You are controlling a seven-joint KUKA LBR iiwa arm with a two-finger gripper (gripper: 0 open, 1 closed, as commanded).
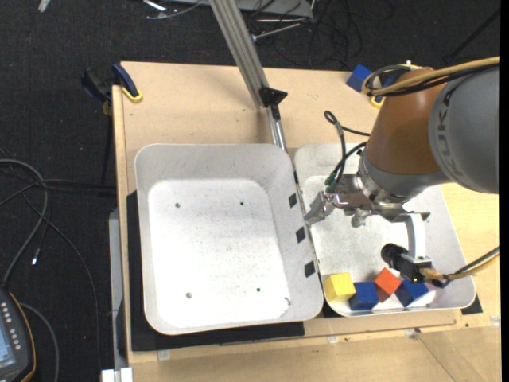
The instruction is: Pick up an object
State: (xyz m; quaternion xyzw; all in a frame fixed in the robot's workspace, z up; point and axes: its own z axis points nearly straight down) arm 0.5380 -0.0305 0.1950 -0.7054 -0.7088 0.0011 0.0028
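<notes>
Blocks (387, 281) (yellow, blue, orange) lie apart from claw (351, 207).

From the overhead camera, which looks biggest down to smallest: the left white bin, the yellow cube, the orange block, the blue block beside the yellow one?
Largest: the shallow white left bin, by far.
Then the small yellow cube, blue block and orange block: too alike to rank.

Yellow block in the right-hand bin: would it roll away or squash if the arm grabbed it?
Probably neither. The yellow block looks like a flat-faced cube, so it should slide rather than roll, and likely stays stiff. It sits beside a blue block near the right bin's wall, so a push may jam it.
</notes>
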